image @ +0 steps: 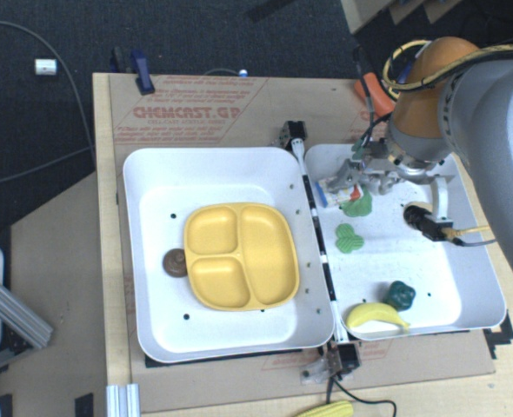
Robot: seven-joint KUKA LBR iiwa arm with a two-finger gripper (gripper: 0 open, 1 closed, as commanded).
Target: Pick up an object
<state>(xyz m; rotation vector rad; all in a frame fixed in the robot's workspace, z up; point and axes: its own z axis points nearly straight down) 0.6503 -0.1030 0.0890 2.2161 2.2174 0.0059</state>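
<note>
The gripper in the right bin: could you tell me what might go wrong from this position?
The gripper sits low over a green object close to the right bin's left wall, so it may scrape the wall or merely nudge the piece. A second green object lies just below it and could be knocked aside. Whether anything is actually gripped cannot be told from this view.

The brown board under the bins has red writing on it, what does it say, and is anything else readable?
"CHEMCAST" then roughly "G.P": large red print on the brown board behind the left bin; the last letters are uncertain.
Smaller red lines above and below it: too blurred to read.
Nothing else bears readable text.
</note>
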